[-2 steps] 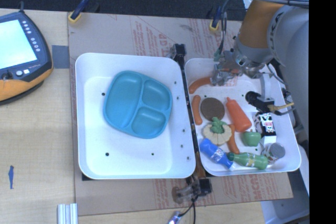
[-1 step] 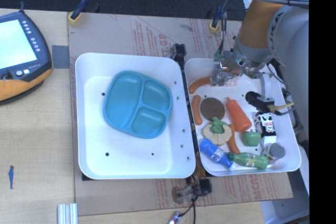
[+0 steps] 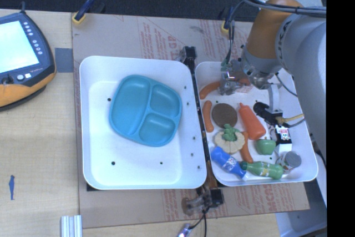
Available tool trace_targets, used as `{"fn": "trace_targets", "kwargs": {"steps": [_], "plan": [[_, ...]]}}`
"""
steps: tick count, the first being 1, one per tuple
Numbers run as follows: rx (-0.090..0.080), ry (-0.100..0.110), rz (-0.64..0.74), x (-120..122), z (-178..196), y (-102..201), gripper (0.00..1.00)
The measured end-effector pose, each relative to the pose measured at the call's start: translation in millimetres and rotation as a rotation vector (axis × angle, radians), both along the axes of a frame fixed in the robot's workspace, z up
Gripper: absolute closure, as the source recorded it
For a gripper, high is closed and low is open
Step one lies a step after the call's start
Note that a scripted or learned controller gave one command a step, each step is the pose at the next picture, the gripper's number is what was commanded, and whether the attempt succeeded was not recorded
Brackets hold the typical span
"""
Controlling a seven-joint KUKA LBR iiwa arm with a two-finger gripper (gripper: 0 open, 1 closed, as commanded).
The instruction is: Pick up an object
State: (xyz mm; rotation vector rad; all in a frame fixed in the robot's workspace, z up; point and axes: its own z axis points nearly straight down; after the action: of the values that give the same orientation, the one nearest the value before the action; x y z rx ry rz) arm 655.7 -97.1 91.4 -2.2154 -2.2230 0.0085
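Note:
My gripper [image 3: 229,85] hangs low over the far end of the right bin [image 3: 310,175], just above an orange sausage-like piece [image 3: 209,89]. Toys fill that bin: a brown round patty [image 3: 224,114], a carrot [image 3: 252,122], another orange sausage [image 3: 207,116], a beige slice with green leaves [image 3: 229,138], a blue piece [image 3: 227,162], a green bottle [image 3: 265,170], a green pepper [image 3: 265,146] and a grey cup [image 3: 290,160]. The arm's wrist hides the bin's far right corner. No object shows between the fingers.
The left bin [image 3: 94,169] holds a blue divided plate [image 3: 146,110]. A tablet-like pendant [image 3: 22,58] lies on the bench at far left. Clamps [image 3: 82,13] sit at the board's corners, and cables hang from the wrist over the right bin.

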Motion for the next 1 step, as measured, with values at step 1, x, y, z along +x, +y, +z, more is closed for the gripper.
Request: {"fn": "trace_targets", "kwargs": {"steps": [1], "plan": [[-0.001, 0.002, 0.001, 0.3, 10.8, -0.8, 1.0]]}}
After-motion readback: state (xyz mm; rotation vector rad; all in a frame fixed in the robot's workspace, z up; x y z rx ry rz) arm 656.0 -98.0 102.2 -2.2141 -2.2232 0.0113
